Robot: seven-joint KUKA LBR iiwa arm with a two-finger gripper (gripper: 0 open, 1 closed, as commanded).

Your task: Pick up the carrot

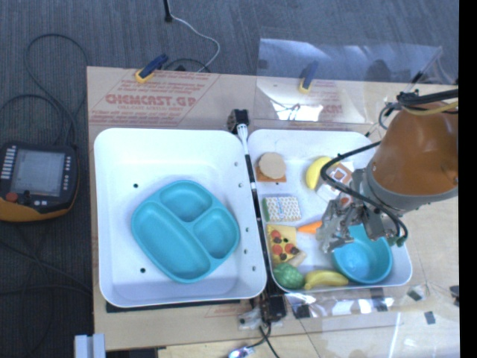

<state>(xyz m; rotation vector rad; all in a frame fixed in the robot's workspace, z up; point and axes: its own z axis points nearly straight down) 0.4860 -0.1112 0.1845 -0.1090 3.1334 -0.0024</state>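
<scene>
Across the tabletop, going left to right, the left bin (112, 200) holds a blue divided plate (186, 230). Crowded into the right bin (358, 136), the carrot (309, 227) lies between a waffle (282, 208) and a blue bowl (363, 261), the gripper (337, 233) poised just beside it; I cannot tell whether its fingers are spread or pressed together.

left bin: blue divided plate (185, 230) | right bin: blue bowl (363, 261), bananas (318, 171), pizza slice (282, 246)
</scene>
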